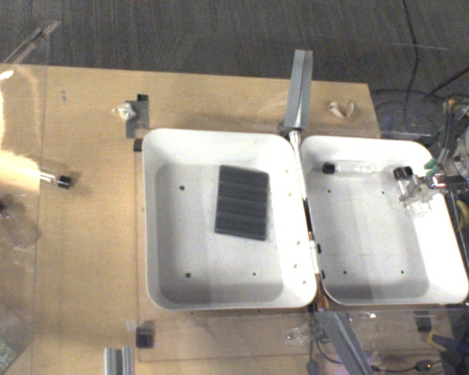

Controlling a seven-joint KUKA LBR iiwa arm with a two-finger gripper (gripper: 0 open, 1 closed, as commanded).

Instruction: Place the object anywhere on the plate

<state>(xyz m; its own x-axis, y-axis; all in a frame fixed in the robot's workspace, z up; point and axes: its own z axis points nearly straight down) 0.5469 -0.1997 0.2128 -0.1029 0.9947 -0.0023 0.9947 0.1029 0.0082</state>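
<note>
Camera view from above the tabletop [86,272]: two shallow white bins sit side by side. A dark ribbed rectangular plate [242,202] lies flat near the middle of the left bin [164,280]. The object, a clear tube with a black cap [352,166], lies on its side near the far wall of the right bin [453,280], well apart from the plate.

The hand [413,186] sits at the right bin's far right corner, low over the floor beside the tube's far end; whether it is open or closed cannot be told, and nothing shows between its fingers. By this evidence the task looks barely begun: the tube is not yet lifted, and the carry over to the plate and the release are all left.

The tube lies close to the bin's far wall, leaving little room on that side for a grip. The raised rims where the two bins meet [306,225] stand between tube and plate, so any carry would likely need height to cross them. The floor around the plate offers open room on every side.
</note>
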